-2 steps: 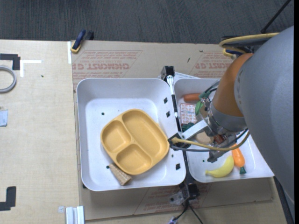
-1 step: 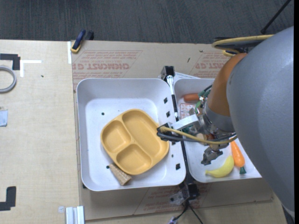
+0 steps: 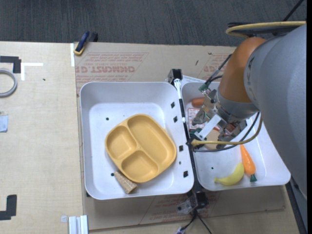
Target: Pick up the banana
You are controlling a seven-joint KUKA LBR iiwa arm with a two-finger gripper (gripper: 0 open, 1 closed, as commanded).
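A yellow banana [image 3: 232, 175] lies near the front edge of the right bin [image 3: 273, 175], curved and resting flat. Right beside it, to its right, lies an orange carrot [image 3: 247, 162]. My gripper [image 3: 207, 121] hangs over the left middle of the right bin, behind and to the left of the banana and apart from it. The wrist and cables hide its fingertips.
The left bin [image 3: 92, 140] holds a yellow three-compartment tray [image 3: 141, 147] and a small tan block [image 3: 125, 182] at its front edge. A reddish item [image 3: 196, 102] lies at the back of the right bin. My large grey arm covers the right bin's upper right.
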